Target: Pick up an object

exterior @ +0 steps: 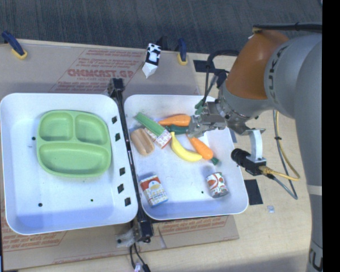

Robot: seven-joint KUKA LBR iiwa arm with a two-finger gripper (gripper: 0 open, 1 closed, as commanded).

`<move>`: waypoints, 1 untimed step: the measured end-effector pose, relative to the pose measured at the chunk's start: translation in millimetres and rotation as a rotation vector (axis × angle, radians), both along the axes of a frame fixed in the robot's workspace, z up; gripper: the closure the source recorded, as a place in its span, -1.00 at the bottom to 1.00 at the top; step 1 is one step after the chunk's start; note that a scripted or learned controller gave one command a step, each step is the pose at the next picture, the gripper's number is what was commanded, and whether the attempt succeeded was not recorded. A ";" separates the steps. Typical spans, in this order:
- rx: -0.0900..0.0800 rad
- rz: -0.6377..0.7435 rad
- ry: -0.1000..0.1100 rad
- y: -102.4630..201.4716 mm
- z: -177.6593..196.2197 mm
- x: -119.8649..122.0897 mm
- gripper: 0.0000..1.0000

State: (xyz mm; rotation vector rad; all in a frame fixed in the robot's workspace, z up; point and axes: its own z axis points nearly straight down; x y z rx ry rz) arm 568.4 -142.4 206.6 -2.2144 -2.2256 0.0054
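Reaches in from the right of the right bin (238,200), grey arm (294,78) bent downward over that bin's far right corner. Shows an orange band (250,67) above the wrist, with the wrist angled toward the bin's middle. Ends in a gripper (196,124) set low inside the bin, just right of its centre. Too dark and small at the jaws to tell whether they stand apart or closed.
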 end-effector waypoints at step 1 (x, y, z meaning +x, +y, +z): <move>0.000 0.004 -0.001 0.5 10.9 1.1 1.00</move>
